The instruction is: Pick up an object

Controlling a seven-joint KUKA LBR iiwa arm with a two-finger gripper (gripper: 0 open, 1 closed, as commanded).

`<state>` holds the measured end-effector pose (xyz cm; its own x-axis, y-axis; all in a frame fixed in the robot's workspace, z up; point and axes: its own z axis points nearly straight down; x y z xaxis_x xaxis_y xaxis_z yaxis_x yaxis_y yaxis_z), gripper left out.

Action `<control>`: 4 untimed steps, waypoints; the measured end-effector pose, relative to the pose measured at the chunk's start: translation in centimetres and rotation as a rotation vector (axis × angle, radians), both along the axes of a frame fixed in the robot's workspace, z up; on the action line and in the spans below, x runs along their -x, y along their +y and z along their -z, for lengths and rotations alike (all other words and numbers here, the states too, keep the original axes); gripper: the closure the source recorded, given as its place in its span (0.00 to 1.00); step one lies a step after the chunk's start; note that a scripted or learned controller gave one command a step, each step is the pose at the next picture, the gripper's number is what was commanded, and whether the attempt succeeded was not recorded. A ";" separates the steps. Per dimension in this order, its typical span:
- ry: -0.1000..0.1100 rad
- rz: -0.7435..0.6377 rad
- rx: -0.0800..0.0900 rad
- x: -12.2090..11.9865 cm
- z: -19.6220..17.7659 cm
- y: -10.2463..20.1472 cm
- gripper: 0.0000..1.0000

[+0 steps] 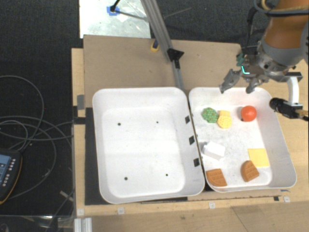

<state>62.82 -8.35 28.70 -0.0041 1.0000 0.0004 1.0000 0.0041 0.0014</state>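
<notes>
My gripper (238,85) hangs open above the far edge of the right bin (280,144), with nothing between its fingers. Below it in that bin lie a green bumpy piece (209,114), a yellow corn-like piece (224,119) touching it, and a red tomato (248,113). Nearer the front are a white block (214,150), a yellow cheese slice (259,157) and two brown bread-like pieces (216,177) (249,170).
The left bin (140,144) sits beside the right one, joined by black clips. A grey pole (161,30) slants across the back of the bench. A black fitting (285,108) sticks out at the right bin's right rim. Cables lie on the floor at left.
</notes>
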 end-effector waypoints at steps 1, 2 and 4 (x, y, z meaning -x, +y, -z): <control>0.006 0.002 0.000 0.6 6.1 0.4 0.00; 0.007 0.004 0.000 1.1 12.0 -0.3 0.00; -0.001 0.003 0.000 1.0 15.9 -1.3 1.00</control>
<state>61.80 -9.63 12.75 -0.0009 1.0000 0.0006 1.0000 0.0009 0.0020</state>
